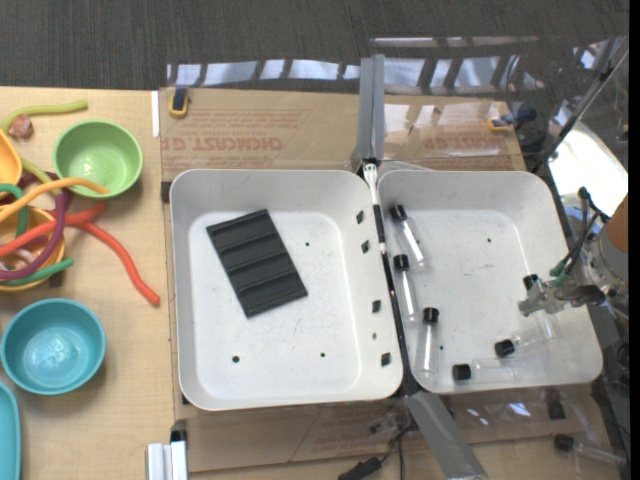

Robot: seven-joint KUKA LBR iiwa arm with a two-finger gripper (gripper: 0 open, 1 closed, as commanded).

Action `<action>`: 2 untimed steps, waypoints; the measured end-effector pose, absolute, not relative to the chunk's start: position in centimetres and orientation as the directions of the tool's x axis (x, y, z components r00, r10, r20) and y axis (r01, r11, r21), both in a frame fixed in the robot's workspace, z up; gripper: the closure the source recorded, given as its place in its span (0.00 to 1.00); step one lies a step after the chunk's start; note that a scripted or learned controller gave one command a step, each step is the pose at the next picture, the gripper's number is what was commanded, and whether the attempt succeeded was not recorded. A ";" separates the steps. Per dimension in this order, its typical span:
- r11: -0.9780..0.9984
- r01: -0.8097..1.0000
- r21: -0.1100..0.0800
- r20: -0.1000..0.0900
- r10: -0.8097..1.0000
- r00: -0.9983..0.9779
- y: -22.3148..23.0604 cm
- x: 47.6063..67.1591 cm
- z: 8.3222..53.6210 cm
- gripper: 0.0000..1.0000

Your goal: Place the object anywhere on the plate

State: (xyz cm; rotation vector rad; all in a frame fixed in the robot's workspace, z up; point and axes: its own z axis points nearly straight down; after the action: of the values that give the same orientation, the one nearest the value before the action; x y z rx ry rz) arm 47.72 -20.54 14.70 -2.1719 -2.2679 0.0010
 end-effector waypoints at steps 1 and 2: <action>0.111 0.994 -0.003 0.002 0.994 -0.111 -22.2 47.7 9.0 1.00; 0.172 0.985 0.001 -0.001 0.985 -0.172 -22.3 47.9 26.4 1.00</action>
State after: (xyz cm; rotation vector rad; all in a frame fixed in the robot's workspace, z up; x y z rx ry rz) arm 47.85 -22.25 26.35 -2.0223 -2.4061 0.0008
